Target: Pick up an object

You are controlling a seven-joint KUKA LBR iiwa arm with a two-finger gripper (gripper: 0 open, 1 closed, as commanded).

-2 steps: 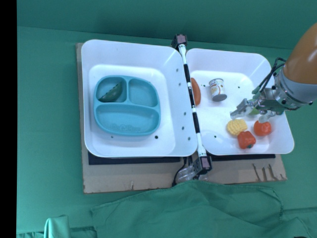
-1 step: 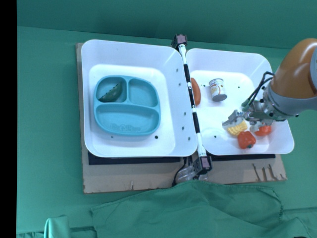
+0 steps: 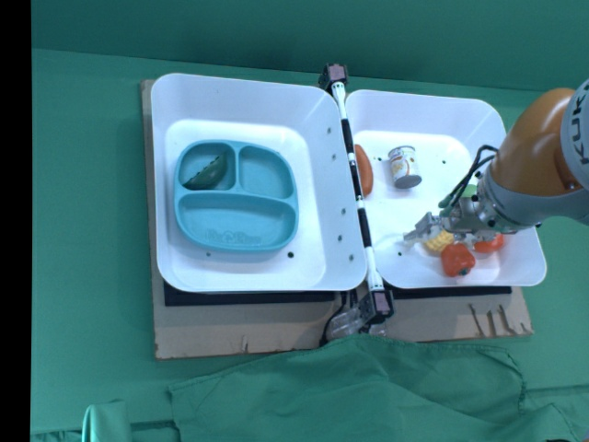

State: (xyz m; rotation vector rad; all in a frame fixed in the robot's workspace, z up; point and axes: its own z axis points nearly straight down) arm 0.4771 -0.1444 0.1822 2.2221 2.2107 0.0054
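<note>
Looks like a robotics lab test bench: green cloth (image 3: 92,201) draped over everything, two white bins (image 3: 244,274) sitting on a cardboard sheet (image 3: 212,343), and a KUKA arm (image 3: 543,159) reaching over toy food (image 3: 457,259) and a kids' divided plate (image 3: 237,196).

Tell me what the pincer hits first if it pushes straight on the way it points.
Probably the yellow toy at the pincer's tips; past it lies bare floor of the right bin, then the divider rail. Depth is unclear.
</note>
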